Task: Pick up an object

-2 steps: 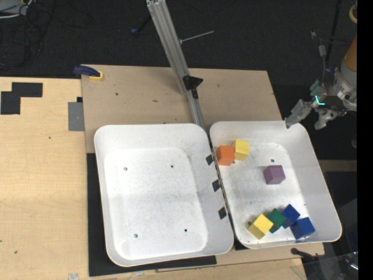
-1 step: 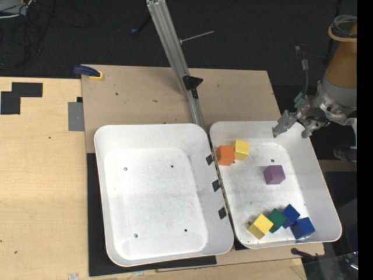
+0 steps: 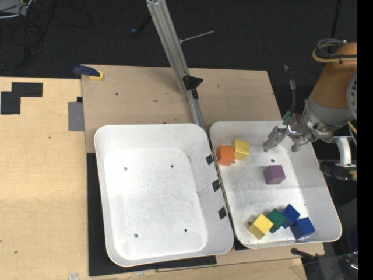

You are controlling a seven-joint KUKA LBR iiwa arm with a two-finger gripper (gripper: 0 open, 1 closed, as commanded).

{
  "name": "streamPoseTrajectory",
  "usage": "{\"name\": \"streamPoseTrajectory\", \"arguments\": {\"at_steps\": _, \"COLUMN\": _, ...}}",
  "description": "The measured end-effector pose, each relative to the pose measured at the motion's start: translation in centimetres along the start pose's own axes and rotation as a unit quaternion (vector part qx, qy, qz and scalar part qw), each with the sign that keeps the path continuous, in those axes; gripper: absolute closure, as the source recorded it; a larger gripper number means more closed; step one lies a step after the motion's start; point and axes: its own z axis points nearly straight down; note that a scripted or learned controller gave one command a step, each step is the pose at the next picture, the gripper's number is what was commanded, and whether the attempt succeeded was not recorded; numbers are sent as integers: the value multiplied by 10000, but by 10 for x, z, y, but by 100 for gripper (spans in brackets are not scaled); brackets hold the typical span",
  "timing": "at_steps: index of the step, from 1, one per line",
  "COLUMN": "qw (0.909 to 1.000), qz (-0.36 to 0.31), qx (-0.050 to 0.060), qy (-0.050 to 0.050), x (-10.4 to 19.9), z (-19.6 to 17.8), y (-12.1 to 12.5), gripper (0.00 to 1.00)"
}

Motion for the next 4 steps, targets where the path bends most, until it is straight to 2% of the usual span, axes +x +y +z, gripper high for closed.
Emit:
{"name": "streamPoseTrajectory", "arguments": {"at_steps": 1, "qw": 10000, "qz": -5, "qx": -7, "qy": 0, "x": 9, "z": 50, "y": 2, "gripper": 0}}
{"name": "streamPoseTrajectory", "arguments": {"at_steps": 2, "qw": 10000, "qz": 14, "qx": -30, "qy": -9, "x": 7, "z": 37, "y": 3, "gripper": 100}}
{"name": "streamPoseTrajectory", "arguments": {"at_steps": 3, "qw": 10000, "qz": 4, "qx": -66, "qy": -20, "x": -1, "z": -20, "y": -2, "gripper": 100}}
{"name": "streamPoseTrajectory", "arguments": {"at_steps": 4, "qw": 10000, "qz": -6, "qx": -72, "qy": -22, "x": -8, "z": -76, "y": 7, "gripper": 100}}
